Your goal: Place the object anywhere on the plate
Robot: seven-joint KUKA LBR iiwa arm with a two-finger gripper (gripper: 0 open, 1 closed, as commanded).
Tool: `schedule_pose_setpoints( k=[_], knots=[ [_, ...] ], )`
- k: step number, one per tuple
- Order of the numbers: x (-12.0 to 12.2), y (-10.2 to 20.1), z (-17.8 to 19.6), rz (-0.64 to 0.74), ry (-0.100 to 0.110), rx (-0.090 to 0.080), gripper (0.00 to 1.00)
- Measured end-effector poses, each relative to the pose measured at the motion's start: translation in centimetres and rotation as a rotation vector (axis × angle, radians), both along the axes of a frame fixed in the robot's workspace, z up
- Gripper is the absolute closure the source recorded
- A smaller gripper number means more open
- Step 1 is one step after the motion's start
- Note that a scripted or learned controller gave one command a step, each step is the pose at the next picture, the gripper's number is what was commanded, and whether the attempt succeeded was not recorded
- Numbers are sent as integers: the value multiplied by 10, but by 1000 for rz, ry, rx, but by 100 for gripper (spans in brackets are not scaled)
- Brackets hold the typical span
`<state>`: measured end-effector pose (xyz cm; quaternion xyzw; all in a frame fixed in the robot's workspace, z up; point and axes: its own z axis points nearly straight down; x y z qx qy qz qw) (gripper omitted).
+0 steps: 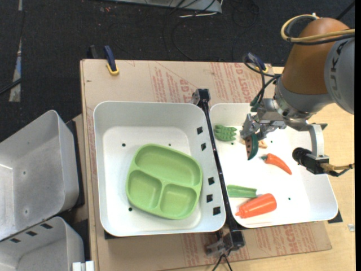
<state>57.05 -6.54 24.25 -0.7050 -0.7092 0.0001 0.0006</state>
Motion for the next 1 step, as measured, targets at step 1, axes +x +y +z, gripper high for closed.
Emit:
schedule_pose_setpoints(
  k=[1],
  knots=[
    [13,55,7,0,-3,0,100]
  ],
)
